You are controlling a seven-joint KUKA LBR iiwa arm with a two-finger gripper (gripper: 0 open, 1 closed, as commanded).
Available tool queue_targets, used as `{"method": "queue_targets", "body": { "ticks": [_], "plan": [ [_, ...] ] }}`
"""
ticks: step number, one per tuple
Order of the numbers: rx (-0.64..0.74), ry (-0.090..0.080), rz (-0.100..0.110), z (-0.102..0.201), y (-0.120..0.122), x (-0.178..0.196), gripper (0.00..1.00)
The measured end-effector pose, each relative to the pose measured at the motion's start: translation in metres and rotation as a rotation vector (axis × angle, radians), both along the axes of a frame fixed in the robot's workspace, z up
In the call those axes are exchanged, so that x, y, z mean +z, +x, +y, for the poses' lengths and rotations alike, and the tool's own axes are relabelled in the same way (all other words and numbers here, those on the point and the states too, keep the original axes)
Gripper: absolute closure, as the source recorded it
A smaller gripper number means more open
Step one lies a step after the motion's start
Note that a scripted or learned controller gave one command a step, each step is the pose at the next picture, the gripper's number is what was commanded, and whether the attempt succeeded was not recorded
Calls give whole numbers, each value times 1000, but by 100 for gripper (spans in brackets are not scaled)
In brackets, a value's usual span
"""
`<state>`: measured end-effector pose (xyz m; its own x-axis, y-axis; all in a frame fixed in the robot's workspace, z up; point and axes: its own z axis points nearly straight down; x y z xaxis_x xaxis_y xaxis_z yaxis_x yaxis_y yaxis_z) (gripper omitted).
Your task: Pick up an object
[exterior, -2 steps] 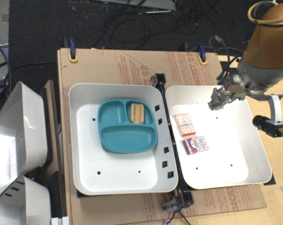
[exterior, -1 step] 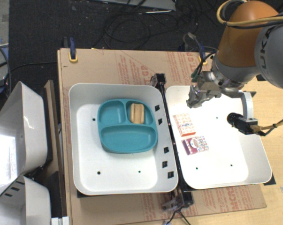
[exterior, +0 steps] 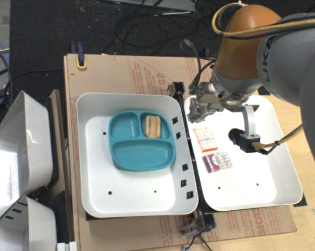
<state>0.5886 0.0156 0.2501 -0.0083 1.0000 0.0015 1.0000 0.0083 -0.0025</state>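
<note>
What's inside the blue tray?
The blue tray sits in the left bin. Its upper right compartment holds a tan wooden block. The other two compartments look bare. Whatever is under the tray is covered.

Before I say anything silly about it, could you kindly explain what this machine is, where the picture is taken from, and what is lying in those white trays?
This is a single picture from a camera fixed above a bench, looking down at a slant. The big grey shape with the orange band is a robot arm reaching in from the right of the view. Its job is to pick up an object.

On a brown board sit two shallow white bins. The left bin holds a teal divided plate with a small tan block in its upper right compartment. The right bin holds two flat printed packets: a paler one and, below it, one with a dark patch.

The arm's gripper hangs over the upper left part of the right bin, just above the packets. I see nothing between its fingers. A black fitting hangs beside it.
</note>
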Motion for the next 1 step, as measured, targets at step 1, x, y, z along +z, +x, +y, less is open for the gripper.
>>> {"method": "queue_targets", "body": {
  "ticks": [1],
  "plan": [
    [1, 0, -3, 60, 14, -11, 100]
  ]
}}
